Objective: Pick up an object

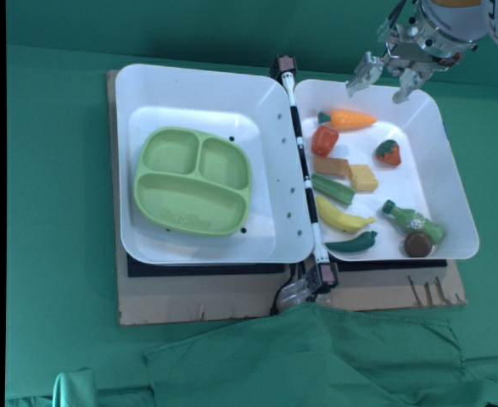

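Note:
My gripper [383, 80] hangs open above the far rim of the right bin [452, 185], with nothing between its fingers. Just below it in the bin lies an orange carrot [350, 119]. Further toy food sits in that bin: a red pepper [324, 140], a strawberry [388, 152], a brown block [332, 167], a yellow cheese block [364, 178], a green cucumber [332, 189], a banana [343, 218], a dark green chili [351, 243], a green bottle [411, 221] and a brown round piece [417, 244].
The left bin [147, 91] holds a light green divided plate [193, 181]. A black-and-white bar [303, 164] runs between the bins. Both bins rest on a cardboard sheet [206, 299]. Crumpled green cloth [316, 359] lies at the front.

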Tool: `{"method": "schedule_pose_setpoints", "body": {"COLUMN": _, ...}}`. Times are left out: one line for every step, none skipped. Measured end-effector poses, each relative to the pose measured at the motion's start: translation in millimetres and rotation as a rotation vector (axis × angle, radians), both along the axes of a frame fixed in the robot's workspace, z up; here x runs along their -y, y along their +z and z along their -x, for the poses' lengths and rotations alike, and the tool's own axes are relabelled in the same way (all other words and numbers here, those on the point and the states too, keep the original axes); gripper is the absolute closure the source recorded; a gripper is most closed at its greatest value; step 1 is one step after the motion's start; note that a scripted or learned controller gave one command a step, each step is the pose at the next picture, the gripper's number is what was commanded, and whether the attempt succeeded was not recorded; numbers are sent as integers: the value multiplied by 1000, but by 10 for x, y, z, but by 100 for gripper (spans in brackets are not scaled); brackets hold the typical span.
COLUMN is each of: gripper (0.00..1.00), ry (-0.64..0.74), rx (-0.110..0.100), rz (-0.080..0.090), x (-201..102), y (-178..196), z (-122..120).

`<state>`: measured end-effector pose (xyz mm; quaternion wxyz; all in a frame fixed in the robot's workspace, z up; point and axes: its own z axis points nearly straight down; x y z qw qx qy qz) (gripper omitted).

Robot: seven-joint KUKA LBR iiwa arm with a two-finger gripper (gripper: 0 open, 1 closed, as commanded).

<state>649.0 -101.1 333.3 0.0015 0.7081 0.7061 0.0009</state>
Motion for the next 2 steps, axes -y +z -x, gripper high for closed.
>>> {"method": "schedule_pose_setpoints", "body": {"gripper": 0, "ry": 0, "rx": 0, "rz": 0, "x": 0, "y": 0, "z": 0}}
{"method": "schedule_pose_setpoints", "body": {"gripper": 0, "ry": 0, "rx": 0, "rz": 0, "x": 0, "y": 0, "z": 0}}
